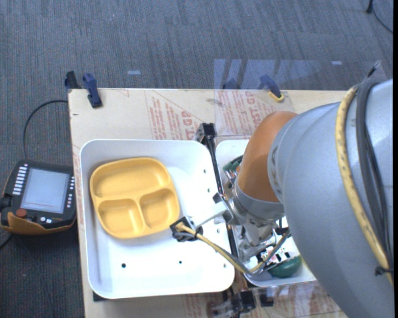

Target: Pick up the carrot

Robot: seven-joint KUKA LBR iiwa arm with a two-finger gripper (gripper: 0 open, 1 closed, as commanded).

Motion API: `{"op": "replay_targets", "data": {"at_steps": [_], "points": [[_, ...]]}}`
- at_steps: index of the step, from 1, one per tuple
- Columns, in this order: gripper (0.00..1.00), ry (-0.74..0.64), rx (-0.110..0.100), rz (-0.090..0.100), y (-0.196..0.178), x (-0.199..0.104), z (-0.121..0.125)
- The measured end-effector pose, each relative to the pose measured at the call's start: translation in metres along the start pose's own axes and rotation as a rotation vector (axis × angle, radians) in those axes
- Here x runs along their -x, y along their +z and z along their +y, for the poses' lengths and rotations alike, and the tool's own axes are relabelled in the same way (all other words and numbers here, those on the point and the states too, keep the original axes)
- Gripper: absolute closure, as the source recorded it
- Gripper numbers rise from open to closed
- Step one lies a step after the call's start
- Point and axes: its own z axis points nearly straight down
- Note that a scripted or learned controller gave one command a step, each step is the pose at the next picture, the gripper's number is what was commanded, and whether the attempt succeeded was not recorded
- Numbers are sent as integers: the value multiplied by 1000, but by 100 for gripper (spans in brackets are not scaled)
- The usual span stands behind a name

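Note:
My arm (331, 197) comes in from the right and covers most of the right bin (227, 146). Its orange band (265, 158) sits above the wrist, and the gripper (255, 245) points down into the right bin near that bin's front left corner. A dark green object (286, 266) lies in the bin just right of the gripper. Another bit of green (233, 165) peeks out at the bin's left wall, beside the orange band. The arm hides the rest of the right bin's contents.
A yellow three-compartment plate (132, 196) lies in the left bin (106, 270). A yellow cable with a black end (183, 231) hangs from the wrist over the left bin. A teach pendant (41, 197) lies on the floor to the left. Blue clamps (91, 89) grip the bench's back edge.

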Motion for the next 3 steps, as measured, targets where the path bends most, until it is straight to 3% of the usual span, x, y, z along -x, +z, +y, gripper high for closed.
{"op": "replay_targets", "data": {"at_steps": [1, 2, 3], "points": [[0, 106, 1, 4, -1, -78, 47], [0, 105, -1, -3, 0, 2, 2], [0, -62, -1, -5, 55, -10, -35]]}}
